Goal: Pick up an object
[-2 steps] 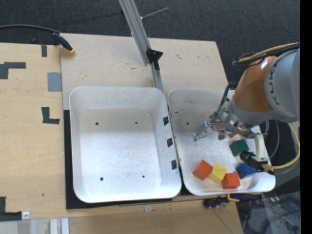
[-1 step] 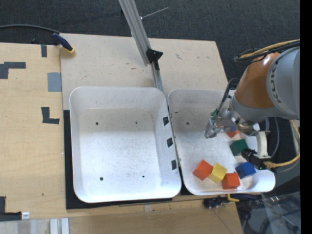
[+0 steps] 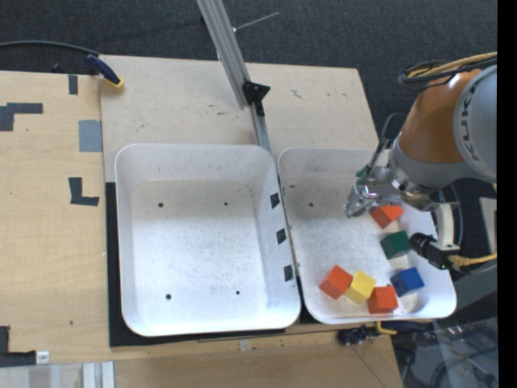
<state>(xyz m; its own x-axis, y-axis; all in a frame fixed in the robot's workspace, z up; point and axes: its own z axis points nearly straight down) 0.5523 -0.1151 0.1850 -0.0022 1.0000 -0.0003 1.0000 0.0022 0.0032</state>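
An orange block (image 3: 388, 213) lies just beside the hand (image 3: 359, 203) in the right bin (image 3: 311, 176); we cannot tell its grip, and we should centre before closing.

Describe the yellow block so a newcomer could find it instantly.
Look in the right bin, at the cluster of blocks along its near edge. The yellow block sits between two orange blocks, one on its left and one on its right. It is the only yellow one there.
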